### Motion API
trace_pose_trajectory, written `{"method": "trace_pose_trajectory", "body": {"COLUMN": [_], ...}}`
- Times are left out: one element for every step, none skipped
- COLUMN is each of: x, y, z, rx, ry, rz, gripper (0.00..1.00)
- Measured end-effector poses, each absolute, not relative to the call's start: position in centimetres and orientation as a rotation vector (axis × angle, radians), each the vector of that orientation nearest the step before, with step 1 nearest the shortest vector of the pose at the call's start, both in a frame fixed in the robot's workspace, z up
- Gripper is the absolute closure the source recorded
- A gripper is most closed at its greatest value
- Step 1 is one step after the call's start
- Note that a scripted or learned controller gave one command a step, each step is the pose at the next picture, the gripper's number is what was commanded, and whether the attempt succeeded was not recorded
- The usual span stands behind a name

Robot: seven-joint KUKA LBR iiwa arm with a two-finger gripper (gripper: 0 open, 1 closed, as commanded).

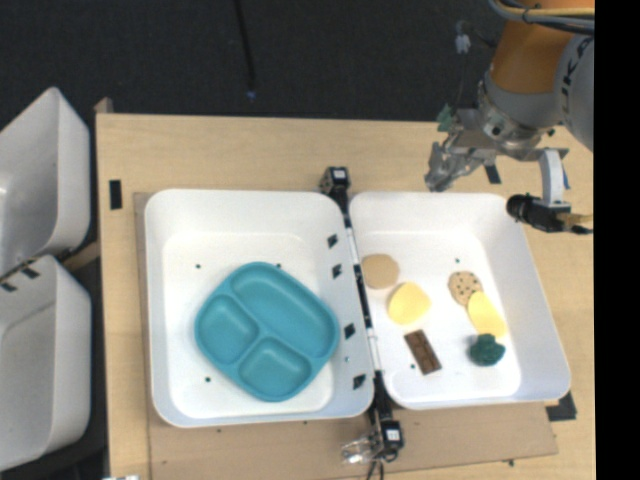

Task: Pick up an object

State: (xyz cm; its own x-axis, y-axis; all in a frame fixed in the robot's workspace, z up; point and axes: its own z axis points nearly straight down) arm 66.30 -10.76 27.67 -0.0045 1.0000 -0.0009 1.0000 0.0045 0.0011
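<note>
- My gripper (443, 171): hangs above the far rim of the right bin (520, 243), near that bin's far left corner; nothing is between its fingers, and I cannot tell how far apart they stand.
- My arm: grey, orange band (530, 43) above the wrist, entering from the upper right.
- Right bin, contents: tan round piece (380, 270) near the left wall; yellow piece (408, 303) just beside it; brown bar (422, 351) nearer the front; speckled cookie (463, 286); second yellow piece (486, 315) touching the cookie; dark green lump (487, 350) at the front right. All lie on the bin floor, well apart from my gripper.
- Left bin (165, 268): holds a teal divided tray (265, 330), three compartments, flat.
</note>
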Motion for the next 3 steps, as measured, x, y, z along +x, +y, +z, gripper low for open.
{"method": "trace_pose_trajectory", "body": {"x": [64.7,63.2,60.8], "y": [-5.8,-0.8,4.7], "z": [26.2,26.8,25.6], "rx": [2.217,2.215,2.216], "ry": [2.226,2.229,2.23], "rz": [-0.001,0.002,-0.001], "gripper": [1.0,1.0,1.0]}}
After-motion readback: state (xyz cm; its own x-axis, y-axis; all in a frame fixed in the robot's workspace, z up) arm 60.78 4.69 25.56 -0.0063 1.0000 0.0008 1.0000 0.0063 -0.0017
